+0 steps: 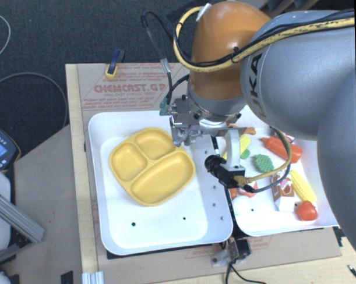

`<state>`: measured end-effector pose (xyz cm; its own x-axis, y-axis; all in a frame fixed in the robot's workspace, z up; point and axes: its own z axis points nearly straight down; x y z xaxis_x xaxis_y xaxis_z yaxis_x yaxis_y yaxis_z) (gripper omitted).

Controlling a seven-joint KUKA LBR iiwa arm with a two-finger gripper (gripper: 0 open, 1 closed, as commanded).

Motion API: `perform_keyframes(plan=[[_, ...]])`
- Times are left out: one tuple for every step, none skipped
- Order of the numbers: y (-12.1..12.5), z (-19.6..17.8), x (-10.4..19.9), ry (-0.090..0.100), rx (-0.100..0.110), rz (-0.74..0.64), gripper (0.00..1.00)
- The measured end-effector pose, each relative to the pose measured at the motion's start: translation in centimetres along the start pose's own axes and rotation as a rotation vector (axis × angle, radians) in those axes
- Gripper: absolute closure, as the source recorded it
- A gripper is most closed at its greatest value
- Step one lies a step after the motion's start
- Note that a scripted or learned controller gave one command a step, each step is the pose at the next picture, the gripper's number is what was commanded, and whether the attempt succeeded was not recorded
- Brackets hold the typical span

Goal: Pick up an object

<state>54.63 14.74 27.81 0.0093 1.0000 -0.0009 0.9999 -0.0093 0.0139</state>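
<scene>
Camera view, looking down at a slant on the table (82,83): you see two shallow white bins side by side, the left bin (102,135) carrying one yellow divided plate (152,165) and the right bin (256,220) carrying a scatter of small toy foods. The plate lies toward the far edge of its bin, turned at an angle, so the near half of that bin's floor is bare; its broad, low shape would give a two-finger grasp little purchase except at the rim. The candidates for picking sit in the right bin: a green ridged piece (262,162) near the middle, a corn cob (303,185) along the right side, a red tomato-like piece (307,211) by the near right corner, an orange-red piece (275,145) toward the far edge, and a yellow-green piece (245,145) close to the divider between the bins. They lie close together, some apparently touching, so you should expect a neighbour to be nudged in any descent. The arm (304,76) reaches in from the right, and its orange wrist (227,43) hangs over the far part of the divider, hiding the tool beneath it. The claw (186,132) appears at the plate's far right rim, yet whether it is spread or closed cannot be told from this angle, and nothing is seen held in it. Judged so, no object has yet been lifted.
</scene>
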Motion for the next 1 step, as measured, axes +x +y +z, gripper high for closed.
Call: perform_keyframes(plan=[[-5.97, -4.32, -0.39, 0.003, 0.012, -0.010, 1.00]])
